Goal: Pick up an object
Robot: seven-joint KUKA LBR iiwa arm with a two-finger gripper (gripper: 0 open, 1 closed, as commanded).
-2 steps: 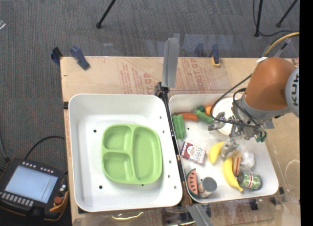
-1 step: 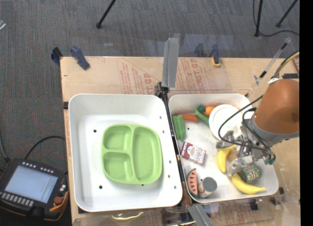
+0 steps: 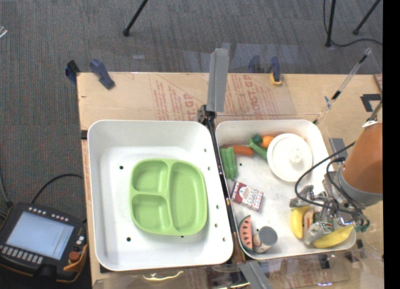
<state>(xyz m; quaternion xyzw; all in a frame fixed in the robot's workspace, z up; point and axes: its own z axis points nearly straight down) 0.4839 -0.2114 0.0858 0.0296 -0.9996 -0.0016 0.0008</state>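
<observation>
While hanging low over the near right corner of the right bin, gripper sits right above the bananas, with cables and wrist hardware crowding the spot; impossible to tell whether open or closed, or whether anything lies between. Two yellow bananas there, one upright by the gripper's left side, another curved along the bin's front wall. Likely light, slightly soft under the skin, smooth and curved, so prone to rolling or slipping out if pinched near a tapered end; best taken across the thick middle, squeezing gently, square to the long axis. Elsewhere in the same bin: a white round lid or plate at the back, a carrot and green vegetable pieces along the divider, a small red carton lying flat mid-bin, a watermelon slice and a small can near the front. In the left bin, a green divided plate.
</observation>
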